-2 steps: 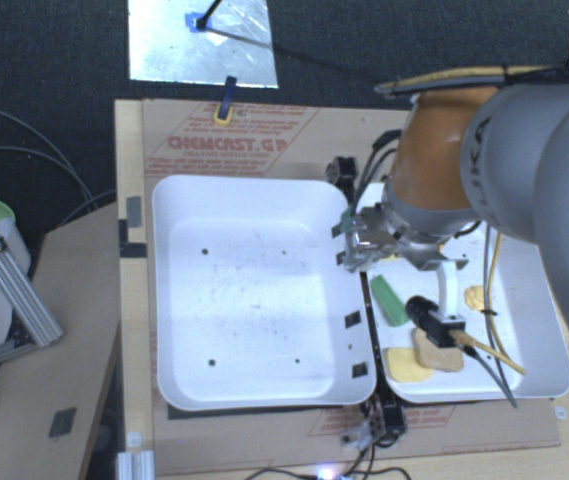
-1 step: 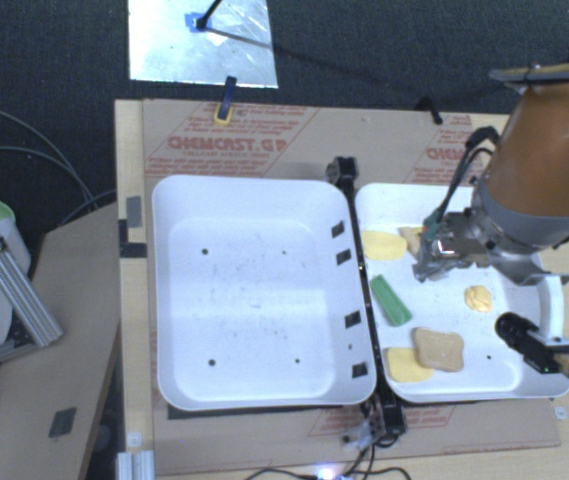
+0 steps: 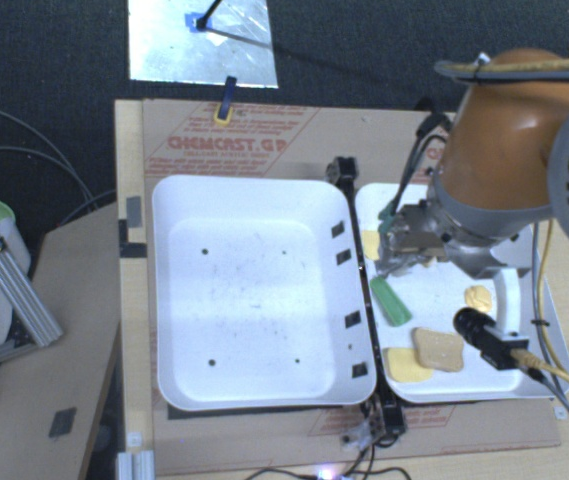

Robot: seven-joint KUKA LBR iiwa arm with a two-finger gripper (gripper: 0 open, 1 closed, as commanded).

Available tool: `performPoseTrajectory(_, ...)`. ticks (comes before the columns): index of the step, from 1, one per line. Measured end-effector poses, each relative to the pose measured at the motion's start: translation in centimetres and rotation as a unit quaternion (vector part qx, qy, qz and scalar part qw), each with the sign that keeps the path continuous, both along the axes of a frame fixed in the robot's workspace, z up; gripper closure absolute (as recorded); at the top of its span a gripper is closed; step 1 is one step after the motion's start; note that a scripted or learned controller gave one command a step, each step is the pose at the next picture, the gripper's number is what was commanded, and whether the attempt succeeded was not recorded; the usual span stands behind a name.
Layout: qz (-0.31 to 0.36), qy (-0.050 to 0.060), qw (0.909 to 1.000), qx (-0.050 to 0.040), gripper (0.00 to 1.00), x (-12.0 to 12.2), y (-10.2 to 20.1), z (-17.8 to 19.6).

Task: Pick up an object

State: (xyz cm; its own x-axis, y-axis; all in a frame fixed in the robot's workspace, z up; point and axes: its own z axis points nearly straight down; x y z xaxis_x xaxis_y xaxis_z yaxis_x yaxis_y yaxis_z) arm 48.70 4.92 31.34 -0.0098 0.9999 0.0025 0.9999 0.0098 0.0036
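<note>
A grey arm (image 3: 524, 158) with an orange band reaches in from the right and bends down over the right white bin (image 3: 524, 388). Its jaws hang low near that bin's left wall, at about the middle of the wall's length; whether they are open or closed cannot be told. Just below them lies a green object (image 3: 391, 302), tilted. Nearer the front edge sit a tan block (image 3: 438, 349), a pale yellow piece (image 3: 405, 365) touching it, and a small yellow item (image 3: 478, 297). The left white bin (image 3: 254, 298) sits beside it on the desk (image 3: 74, 268).
</note>
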Motion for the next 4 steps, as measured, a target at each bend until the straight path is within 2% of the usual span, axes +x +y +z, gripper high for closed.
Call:
performPoseTrajectory(1,-0.002,-0.009,1.0,0.0003,1.0,0.0,-1.3,23.1)
performPoseTrajectory(2,0.0,0.008,1.0,-0.0019,1.0,-0.2,5.8,7.0)
performPoseTrajectory(3,-0.006,0.004,1.0,-0.0029,1.0,9.8,2.1,-11.3)
performPoseTrajectory(4,-0.004,0.005,1.0,-0.0005,1.0,-0.5,3.4,-9.5)
